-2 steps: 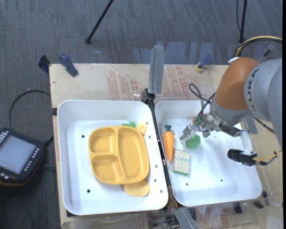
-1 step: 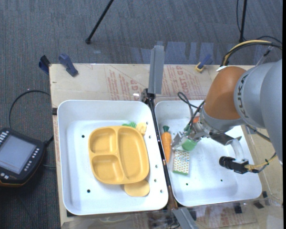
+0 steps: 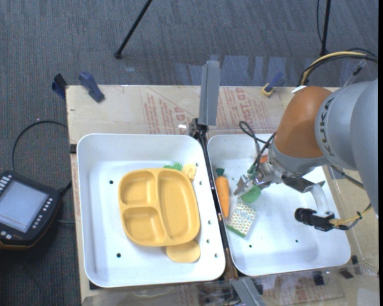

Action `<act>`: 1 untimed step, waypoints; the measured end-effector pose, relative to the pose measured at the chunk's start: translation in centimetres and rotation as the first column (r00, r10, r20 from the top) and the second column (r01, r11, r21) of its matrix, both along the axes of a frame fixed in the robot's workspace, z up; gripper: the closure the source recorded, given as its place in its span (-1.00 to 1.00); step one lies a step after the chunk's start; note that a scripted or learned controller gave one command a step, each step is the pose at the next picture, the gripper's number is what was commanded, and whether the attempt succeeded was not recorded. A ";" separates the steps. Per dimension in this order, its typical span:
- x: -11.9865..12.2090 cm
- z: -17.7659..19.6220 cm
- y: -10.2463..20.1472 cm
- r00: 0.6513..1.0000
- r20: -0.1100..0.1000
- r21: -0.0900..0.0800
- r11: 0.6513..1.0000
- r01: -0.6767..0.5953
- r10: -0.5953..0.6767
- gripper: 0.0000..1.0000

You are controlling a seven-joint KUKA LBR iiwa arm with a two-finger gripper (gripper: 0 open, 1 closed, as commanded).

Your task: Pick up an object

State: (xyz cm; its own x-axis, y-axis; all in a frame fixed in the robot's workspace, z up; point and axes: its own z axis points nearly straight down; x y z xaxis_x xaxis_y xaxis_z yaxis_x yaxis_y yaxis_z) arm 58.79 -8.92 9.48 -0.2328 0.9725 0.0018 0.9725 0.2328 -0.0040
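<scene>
Camera view: fingers point(image 3: 247, 185), state unclear, hover just above green piece point(image 3: 250, 194) beside carrot point(image 3: 223, 195).

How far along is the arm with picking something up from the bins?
Done: the gripper has reached down into the right bin, beside the carrot and over a small green item. In hand: nothing visibly lifted; the carrot and the patterned packet lie on the bin floor. Left: securing an object and raising it. The yellow divided tray sits in the left bin.

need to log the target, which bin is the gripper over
The right bin, holding the carrot; the gripper is there. The left bin holds the yellow tray.
</scene>
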 end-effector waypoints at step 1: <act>4.6 11.2 6.6 0.998 0.010 0.001 0.998 0.062 -0.062 1.00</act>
